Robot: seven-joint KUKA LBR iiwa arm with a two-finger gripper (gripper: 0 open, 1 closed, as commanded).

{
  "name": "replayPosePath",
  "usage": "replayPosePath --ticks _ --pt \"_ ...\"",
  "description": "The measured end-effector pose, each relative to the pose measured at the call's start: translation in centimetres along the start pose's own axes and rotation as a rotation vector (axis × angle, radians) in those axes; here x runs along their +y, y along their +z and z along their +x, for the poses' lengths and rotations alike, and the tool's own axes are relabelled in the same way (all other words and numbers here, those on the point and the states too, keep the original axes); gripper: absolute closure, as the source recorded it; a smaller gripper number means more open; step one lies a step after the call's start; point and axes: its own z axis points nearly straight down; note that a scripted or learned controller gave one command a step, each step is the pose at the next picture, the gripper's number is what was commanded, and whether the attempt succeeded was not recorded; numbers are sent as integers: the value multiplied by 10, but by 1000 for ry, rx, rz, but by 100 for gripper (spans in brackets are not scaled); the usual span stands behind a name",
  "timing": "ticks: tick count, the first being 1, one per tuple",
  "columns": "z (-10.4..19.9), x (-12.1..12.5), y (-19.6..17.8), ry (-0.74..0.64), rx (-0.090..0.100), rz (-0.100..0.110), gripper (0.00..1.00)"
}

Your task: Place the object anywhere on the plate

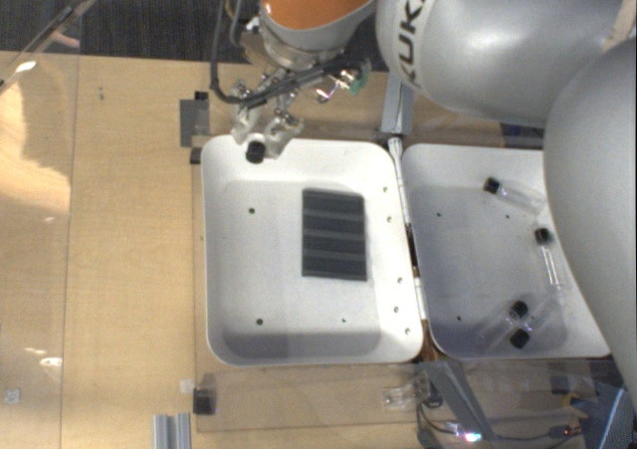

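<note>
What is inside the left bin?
In the left bin, a dark ribbed plate lies flat near the middle. The gripper hangs over its far left corner, covering a bit of the rim.

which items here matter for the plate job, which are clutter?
Job:
- dark ribbed plate, flat in the left bin
- gripper, over that bin's far left corner; nothing visibly held

Lying about:
- clear tubes with black caps in the right bin

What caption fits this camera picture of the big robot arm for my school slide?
KUKA arm's gripper hovers at the far corner of the left bin holding a dark ribbed plate; clear tubes lie in the right bin.
</note>
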Motion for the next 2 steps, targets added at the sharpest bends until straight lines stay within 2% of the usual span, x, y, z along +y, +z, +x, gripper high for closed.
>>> replayPosePath --ticks 1,2 --pt "-3 0 -14 -1 -12 5 100" --pt "5 -4 -39 -37 -3 3 100"
